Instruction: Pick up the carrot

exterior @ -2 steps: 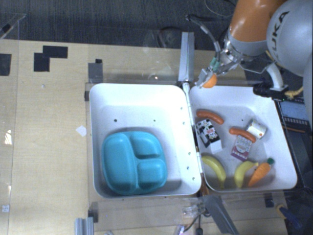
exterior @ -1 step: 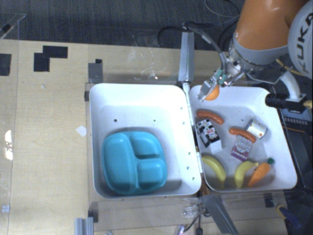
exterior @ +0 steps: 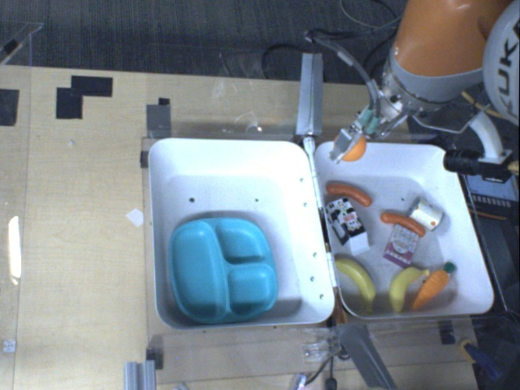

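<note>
while the arm [exterior: 443, 31] reaches over the right bin's [exterior: 475, 295] far edge, its hand [exterior: 351, 146] grips an orange piece [exterior: 354, 151]

The carrot [exterior: 430, 288] is orange with a small green top at its upper right end. It lies tilted in the lower right of the frame, in the lower right corner of the right bin, just beside a yellow banana on its left.
</note>
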`<action>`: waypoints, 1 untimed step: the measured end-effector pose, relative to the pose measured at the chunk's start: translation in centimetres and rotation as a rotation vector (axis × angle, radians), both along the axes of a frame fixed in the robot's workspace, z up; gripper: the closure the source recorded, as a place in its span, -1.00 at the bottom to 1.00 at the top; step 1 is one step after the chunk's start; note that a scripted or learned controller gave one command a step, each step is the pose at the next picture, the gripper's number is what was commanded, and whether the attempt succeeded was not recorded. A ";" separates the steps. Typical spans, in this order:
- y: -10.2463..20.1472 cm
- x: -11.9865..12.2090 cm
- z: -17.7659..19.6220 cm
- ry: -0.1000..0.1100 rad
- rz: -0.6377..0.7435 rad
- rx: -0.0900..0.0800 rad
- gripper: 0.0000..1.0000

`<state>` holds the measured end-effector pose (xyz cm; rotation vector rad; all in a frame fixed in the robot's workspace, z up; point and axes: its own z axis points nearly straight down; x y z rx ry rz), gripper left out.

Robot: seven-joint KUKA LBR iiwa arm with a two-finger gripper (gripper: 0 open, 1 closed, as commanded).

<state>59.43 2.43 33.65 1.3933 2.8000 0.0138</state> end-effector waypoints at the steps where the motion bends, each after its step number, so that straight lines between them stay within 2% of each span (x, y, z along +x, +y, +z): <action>1: -0.4 1.0 -8.8 0.012 -0.004 -0.001 1.00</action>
